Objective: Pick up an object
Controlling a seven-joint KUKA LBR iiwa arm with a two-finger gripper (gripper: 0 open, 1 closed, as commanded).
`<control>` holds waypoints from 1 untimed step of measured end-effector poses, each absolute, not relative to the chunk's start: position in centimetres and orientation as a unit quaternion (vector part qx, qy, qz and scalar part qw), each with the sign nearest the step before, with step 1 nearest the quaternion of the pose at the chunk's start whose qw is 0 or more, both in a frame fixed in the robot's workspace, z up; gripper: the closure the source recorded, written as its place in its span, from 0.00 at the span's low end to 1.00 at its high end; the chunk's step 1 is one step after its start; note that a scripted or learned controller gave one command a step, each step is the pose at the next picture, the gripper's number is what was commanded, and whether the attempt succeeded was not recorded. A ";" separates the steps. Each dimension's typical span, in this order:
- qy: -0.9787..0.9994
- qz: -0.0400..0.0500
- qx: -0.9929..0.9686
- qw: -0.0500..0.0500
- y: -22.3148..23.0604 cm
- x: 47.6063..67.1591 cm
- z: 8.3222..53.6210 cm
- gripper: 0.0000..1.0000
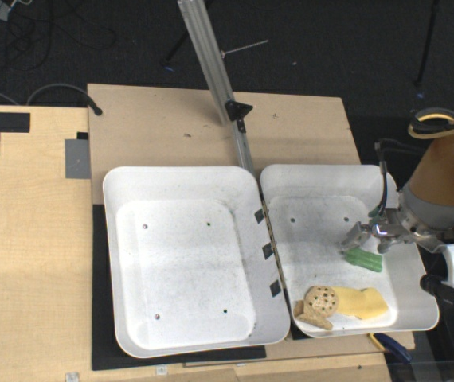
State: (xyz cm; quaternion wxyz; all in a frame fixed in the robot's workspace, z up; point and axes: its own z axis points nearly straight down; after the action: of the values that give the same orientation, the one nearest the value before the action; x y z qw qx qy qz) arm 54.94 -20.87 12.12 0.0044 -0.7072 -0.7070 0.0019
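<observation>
I see the left bin [183,261] first, then the right bin [322,189] touching it along the shared rim. At 6 o'clock in the right bin lies a round perforated tan piece [319,302], touching a flat yellow piece [364,302] on its 3 o'clock side. The green object [364,259] lies at 3 o'clock in that bin, long axis running from 10 toward 4 o'clock. I read no writing on it. The gripper [368,234] sits just above its 10 o'clock end, fingers spread apart, nothing between them. The arm [438,183] enters from 3 o'clock.
</observation>
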 end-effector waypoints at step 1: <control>-0.706 0.000 -0.708 0.001 -20.8 55.0 9.1 0.00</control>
State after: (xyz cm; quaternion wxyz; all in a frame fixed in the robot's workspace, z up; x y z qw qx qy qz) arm 54.98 -20.84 9.11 0.0006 -0.7078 -0.7064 0.0005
